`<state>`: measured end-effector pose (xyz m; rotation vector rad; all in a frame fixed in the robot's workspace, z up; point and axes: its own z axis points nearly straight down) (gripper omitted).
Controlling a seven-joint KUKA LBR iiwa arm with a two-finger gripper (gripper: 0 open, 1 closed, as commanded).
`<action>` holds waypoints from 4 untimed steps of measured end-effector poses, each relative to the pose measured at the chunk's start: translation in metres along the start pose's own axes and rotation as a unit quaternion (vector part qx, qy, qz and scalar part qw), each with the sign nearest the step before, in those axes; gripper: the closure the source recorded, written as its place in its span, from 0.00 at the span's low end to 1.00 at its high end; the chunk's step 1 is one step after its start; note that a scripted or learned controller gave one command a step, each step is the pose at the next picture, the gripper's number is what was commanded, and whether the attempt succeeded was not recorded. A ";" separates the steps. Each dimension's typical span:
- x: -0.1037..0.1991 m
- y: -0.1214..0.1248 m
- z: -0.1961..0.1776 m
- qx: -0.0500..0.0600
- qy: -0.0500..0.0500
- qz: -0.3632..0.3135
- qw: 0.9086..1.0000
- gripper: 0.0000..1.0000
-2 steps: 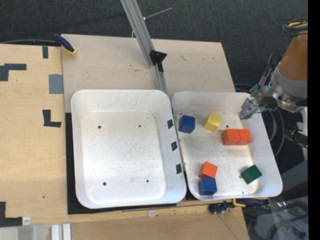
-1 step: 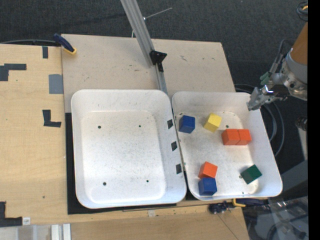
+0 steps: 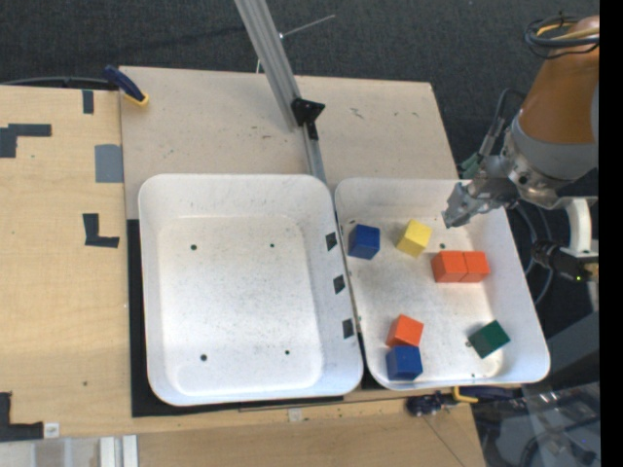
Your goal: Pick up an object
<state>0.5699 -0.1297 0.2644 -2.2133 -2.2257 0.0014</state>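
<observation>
The right bin [image 3: 516,358] holds several blocks: a blue cube [image 3: 364,241], a yellow cube [image 3: 414,237], a long orange block [image 3: 459,267], a small orange cube [image 3: 406,331], a second blue cube [image 3: 404,362] just below it, and a dark green cube [image 3: 489,339]. My gripper [image 3: 459,212] hangs over the bin's upper right part, to the right of the yellow cube and above the long orange block. Nothing shows between its fingers.
The left bin [image 3: 156,290] lies beside the right one, with black clips along their shared wall. A slanted metal rail [image 3: 273,47] crosses the bench behind the bins. A blue and yellow clamp [image 3: 127,84] lies at the far left.
</observation>
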 end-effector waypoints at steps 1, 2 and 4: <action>0.049 0.006 0.002 -0.001 0.000 0.000 1.000 1.00; 0.112 -0.001 0.008 0.000 0.000 -0.001 1.000 1.00; 0.209 -0.013 0.017 0.000 0.000 -0.001 1.000 1.00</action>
